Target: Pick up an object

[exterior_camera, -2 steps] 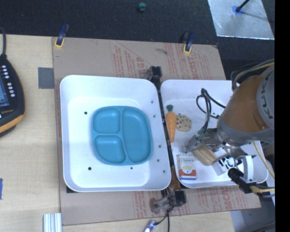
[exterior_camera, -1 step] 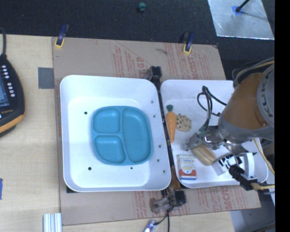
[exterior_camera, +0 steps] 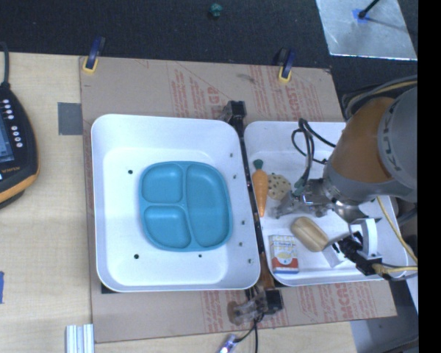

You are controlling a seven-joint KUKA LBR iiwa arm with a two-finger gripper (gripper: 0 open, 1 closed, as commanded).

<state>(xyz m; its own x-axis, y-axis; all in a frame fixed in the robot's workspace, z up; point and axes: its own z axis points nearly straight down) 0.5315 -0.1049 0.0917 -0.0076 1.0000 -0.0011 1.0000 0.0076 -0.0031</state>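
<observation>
Cardboard (exterior_camera: 206, 79) covers the bench under two shallow white bins set side by side, pinned at its far edge by two blue-and-yellow clamps (exterior_camera: 93, 54). The left bin (exterior_camera: 110, 197) holds a blue divided plate (exterior_camera: 185, 204) with three compartments, lying flat near its middle. The right bin (exterior_camera: 279, 134) carries the loose objects: an orange carrot (exterior_camera: 259, 187) lies along its left wall with the green top pointing away from the camera, a speckled round cookie (exterior_camera: 278, 185) sits just beside the carrot, a tan bread roll (exterior_camera: 309, 233) lies nearer the front, and a small white-and-red carton (exterior_camera: 283, 254) rests flat at the front left corner. The grey arm with its orange band (exterior_camera: 364, 149) reaches in from the right and hangs low over the right bin, its gripper (exterior_camera: 301, 197) between the cookie and the bread roll; whether it is released or clenched cannot be told, and nothing visibly sits in its grasp. A handheld control pendant (exterior_camera: 4, 149) lies on the bench at the far left.
</observation>
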